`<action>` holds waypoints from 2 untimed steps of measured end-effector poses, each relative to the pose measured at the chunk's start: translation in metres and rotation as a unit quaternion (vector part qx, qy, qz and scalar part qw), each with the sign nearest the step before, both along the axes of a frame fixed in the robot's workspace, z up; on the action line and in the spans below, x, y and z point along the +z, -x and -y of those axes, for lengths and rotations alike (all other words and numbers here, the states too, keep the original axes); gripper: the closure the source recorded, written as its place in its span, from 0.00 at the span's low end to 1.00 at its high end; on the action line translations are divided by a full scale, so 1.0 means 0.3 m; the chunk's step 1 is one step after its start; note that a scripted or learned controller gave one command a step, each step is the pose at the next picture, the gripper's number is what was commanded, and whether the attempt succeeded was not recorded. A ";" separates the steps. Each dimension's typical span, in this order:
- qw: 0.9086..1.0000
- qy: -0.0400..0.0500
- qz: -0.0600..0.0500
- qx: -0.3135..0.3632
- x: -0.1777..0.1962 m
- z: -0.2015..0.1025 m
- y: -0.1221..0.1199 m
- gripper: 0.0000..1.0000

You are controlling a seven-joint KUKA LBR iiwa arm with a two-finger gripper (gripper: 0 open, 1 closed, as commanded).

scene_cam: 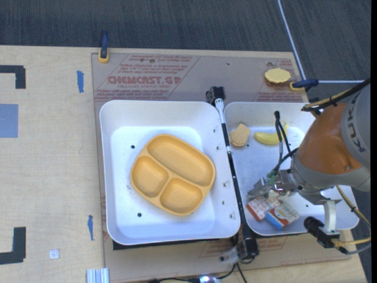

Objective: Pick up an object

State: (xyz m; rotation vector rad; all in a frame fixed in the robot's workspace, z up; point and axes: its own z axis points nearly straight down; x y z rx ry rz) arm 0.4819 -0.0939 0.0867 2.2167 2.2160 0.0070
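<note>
From the overhead camera, I see my arm (336, 149) coming in from the right, its orange band lying over the right bin (250, 158), and my pincer (268, 187) is down low in that bin's near part, just above a small heap of packets. Whether my pincer is spread or pressed together I cannot tell from here; the metal tips are blurred into the clutter and the wrist covers much of them. Nothing can be seen clearly between them, so I claim no hold. The things I might pick lie in this right bin: a red-and-white packet (261, 207) with a blue piece (274, 220) beside it, both touching or nearly touching my pincer's underside, near the bin's front wall. Farther back in the same bin sits a tan cracker-like piece (239, 135) close to the left wall, and just to its right a yellow banana-shaped toy (268, 138), partly crossed by a black cable (281, 137) from my wrist. In the left bin (115, 158) a yellow divided plate (171, 174) with three compartments lies flat in the middle. On the brown board beyond the bins, a round yellow disc (277, 76) rests beside a blue clamp (301, 84).
</note>
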 end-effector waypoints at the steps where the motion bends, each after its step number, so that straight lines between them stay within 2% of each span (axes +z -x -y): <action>1: 1.000 0.001 0.002 0.000 0.034 0.000 -0.005 1.00; 2: 1.000 -0.001 -0.003 0.001 0.328 -0.254 -0.128 1.00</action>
